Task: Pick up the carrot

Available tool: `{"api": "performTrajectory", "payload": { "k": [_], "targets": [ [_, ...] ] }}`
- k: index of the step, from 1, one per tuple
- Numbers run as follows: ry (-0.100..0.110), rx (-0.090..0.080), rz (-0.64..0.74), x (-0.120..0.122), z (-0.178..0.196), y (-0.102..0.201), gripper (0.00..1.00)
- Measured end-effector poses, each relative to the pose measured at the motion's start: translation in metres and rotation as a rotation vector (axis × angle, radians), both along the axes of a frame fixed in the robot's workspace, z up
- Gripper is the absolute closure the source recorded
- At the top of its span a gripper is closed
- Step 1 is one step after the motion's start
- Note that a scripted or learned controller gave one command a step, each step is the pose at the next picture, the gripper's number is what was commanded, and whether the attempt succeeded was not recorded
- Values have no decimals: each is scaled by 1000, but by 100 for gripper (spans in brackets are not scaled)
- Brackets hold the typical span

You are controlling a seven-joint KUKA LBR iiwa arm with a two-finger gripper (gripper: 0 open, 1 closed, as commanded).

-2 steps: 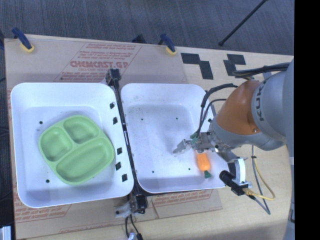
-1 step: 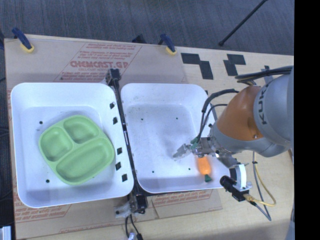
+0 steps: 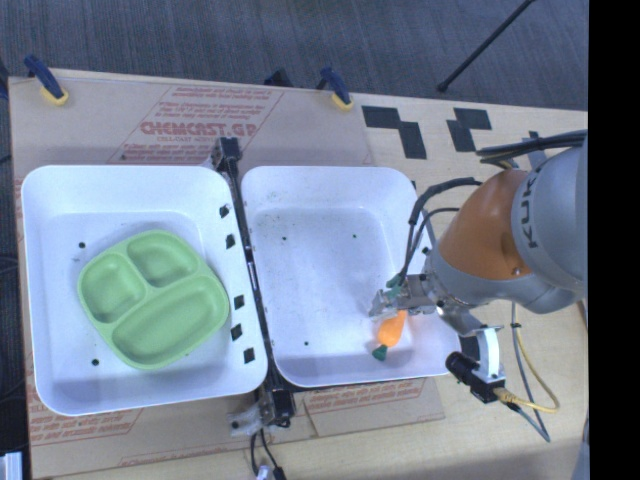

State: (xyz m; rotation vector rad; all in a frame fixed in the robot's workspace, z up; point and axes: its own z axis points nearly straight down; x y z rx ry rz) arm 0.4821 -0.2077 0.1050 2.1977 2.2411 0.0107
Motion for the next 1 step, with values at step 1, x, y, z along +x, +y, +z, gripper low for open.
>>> {"api": "performTrajectory", "payload": {
  "k": [1],
  "targets": [
    [8, -2, -15, -5, 70, -4, 100]
  ]
}}
